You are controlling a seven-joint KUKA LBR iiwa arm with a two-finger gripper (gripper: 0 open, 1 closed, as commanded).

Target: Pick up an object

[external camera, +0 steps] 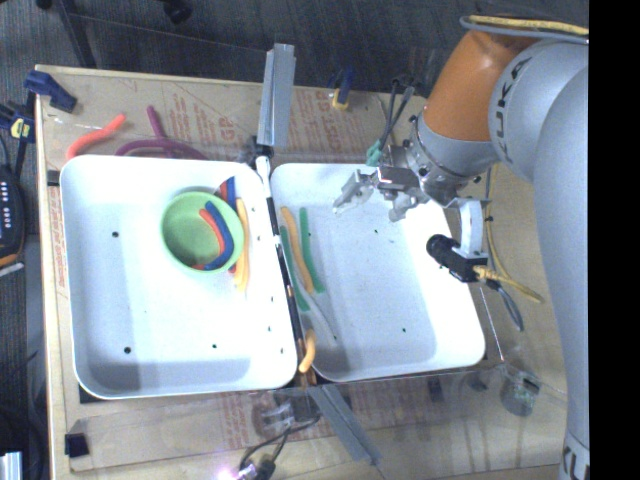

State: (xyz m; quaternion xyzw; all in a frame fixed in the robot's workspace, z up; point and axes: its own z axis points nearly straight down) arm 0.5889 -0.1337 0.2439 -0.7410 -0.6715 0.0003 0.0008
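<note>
Nothing is picked yet: we see the metal two-finger gripper (372, 196) spread apart and bare at the right white bin's (400, 353) twelve o'clock, with thin green and orange sticks (300, 253) near at nine o'clock.

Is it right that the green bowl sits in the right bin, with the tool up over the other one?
Not quite. The camera view shows the green bowl in the left bin. The tool is over the right bin, the other one from the bowl.
</note>
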